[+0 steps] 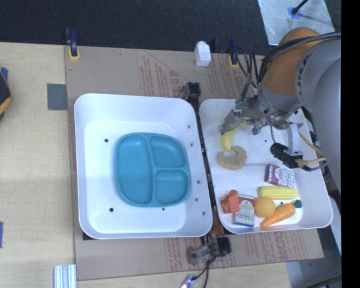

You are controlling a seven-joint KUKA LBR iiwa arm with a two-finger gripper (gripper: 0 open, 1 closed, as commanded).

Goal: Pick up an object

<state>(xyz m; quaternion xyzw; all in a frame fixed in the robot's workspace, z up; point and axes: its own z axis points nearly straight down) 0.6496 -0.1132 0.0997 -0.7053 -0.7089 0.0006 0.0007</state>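
A: Reaching into the right bin, the gripper is seen low over the banana, at the bin's upper left corner.

B: Is anything held?

A: Nothing is seen between the fingers; their spread cannot be told. The approach step is judged under way; descent and closing around the banana are called for next.

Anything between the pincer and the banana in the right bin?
Nothing visible. The pincer sits at the far end of the right bin, right over the upper end of the banana. The closest neighbour, a beige cookie-like piece, lies at the banana's lower end, on the side away from the pincer.
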